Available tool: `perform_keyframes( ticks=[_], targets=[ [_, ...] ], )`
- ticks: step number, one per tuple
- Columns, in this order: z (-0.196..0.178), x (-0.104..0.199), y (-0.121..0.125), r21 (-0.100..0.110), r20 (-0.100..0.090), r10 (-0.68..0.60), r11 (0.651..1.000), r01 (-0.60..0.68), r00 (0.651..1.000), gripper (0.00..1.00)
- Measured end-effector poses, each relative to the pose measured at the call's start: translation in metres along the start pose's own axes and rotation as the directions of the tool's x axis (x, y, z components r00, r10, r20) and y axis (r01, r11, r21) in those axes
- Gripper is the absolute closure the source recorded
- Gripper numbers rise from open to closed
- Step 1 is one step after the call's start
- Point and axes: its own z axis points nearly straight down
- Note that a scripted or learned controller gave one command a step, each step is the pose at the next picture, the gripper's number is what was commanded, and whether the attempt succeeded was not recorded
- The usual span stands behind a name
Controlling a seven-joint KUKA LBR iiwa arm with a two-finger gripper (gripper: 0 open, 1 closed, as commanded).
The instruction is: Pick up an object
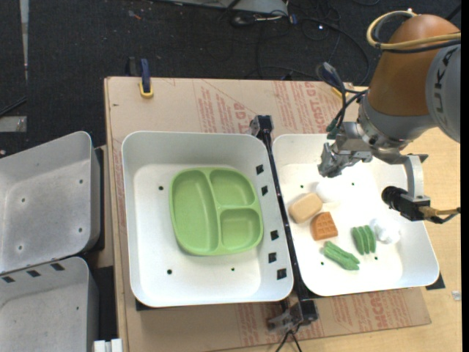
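Over the far part of the right bin (418,273) the gripper (331,167) hangs with nothing visibly held, and I cannot tell whether it is spread or pressed together. Nearest, just toward the near-left of it, lies the tan block (305,207), with the orange waffle (323,226) touching its near side; two green pods (341,255) lie nearer still, long axes slanting. Reaching in from the right, the arm (410,72) bends steeply down at the wrist; the green tray (216,211) sits in the left bin (146,284).
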Motion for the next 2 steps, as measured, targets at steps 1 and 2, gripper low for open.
perform_keyframes(
  ticks=[1,2],
  targets=[
    [0.006,0.06,0.009,0.0,0.001,0.0,1.0,0.0,1.0,1.0],
    [0.005,0.119,0.013,0.0,0.0,0.0,1.0,0.0,1.0,1.0]
  ],
)
